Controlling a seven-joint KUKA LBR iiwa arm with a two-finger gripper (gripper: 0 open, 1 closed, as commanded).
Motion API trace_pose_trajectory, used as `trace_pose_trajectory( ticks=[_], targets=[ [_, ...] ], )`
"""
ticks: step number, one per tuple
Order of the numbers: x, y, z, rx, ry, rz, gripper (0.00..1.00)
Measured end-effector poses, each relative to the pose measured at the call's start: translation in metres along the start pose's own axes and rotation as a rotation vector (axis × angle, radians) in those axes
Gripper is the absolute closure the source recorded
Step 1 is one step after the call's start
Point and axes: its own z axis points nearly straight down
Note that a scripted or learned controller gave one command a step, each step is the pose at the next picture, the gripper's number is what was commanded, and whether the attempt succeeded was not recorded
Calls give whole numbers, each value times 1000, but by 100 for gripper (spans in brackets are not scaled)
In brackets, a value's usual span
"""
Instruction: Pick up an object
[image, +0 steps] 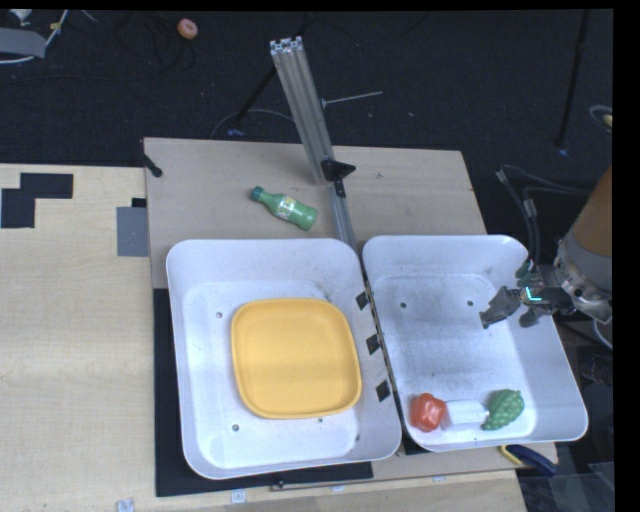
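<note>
Two shallow white bins sit side by side on the bench, holding four loose things between them: one yellow plate, one red tomato-like piece, one small white piece and one green bumpy piece. A fifth thing, one green bottle (284, 207), lies on its side on the bench board behind the left bin, outside both bins.

The left bin (190, 300) holds the yellow plate (296, 357) alone, lying flat near the bin's middle and toward its right wall. Three small black clips mark the seam where the two bins meet.

The right bin (440, 255) holds the other three things, all lined up along its near edge: the red piece (428, 411) at the left, the white piece (464, 412) just beside it in the middle, and the green bumpy piece (503, 408) at the right, touching or nearly touching the white one. The rest of that bin's floor is bare, with grey scuff marks.

A slanted metal rail (305, 95) rises from behind the bins, ending near the seam at the back.

The gripper (508, 308) reaches in over the right bin's right side, well above the three pieces in the view and apart from them. Its dark fingers point left; nothing is seen between them, and how far apart they stand cannot be told.
</note>
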Motion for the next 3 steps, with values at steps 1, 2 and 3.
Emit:
trace_pose_trajectory(
  ticks=[1, 2, 3],
  targets=[
    [0, 0, 0, 0, 0, 0, 0],
    [3, 2, 43, 3, 1, -1, 0],
    [11, -2, 103, 5, 1, -1, 0]
  ],
)
